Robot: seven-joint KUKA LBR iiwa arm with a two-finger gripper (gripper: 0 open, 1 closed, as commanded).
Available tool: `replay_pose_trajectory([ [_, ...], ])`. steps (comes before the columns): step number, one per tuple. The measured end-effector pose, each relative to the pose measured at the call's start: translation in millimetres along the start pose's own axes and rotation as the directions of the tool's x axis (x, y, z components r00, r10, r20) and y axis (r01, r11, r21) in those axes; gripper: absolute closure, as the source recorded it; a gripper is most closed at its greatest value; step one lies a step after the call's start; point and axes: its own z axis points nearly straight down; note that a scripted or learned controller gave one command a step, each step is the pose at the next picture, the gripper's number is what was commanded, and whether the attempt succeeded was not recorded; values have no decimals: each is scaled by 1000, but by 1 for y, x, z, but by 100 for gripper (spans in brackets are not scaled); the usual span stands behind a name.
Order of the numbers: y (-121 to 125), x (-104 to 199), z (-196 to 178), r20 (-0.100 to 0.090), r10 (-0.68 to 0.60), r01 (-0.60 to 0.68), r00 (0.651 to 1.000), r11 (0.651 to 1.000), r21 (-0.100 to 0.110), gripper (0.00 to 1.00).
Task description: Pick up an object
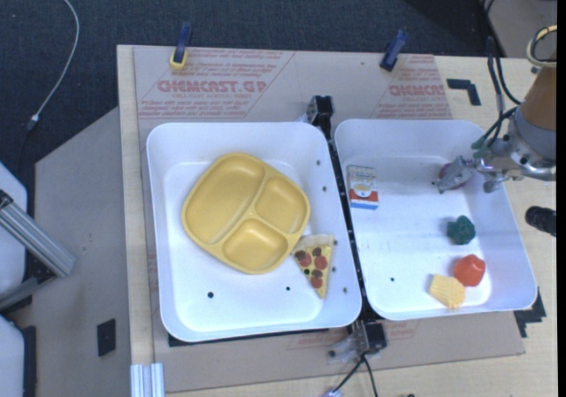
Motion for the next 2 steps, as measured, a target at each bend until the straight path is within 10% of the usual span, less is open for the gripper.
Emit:
replay_pose_trajectory([
  [1, 0, 2, 52, -4, -1, 1, 1000, 1000, 0, 0],
  [2, 1, 1, 39, 0, -1, 1, 1000, 1000, -4, 100],
])
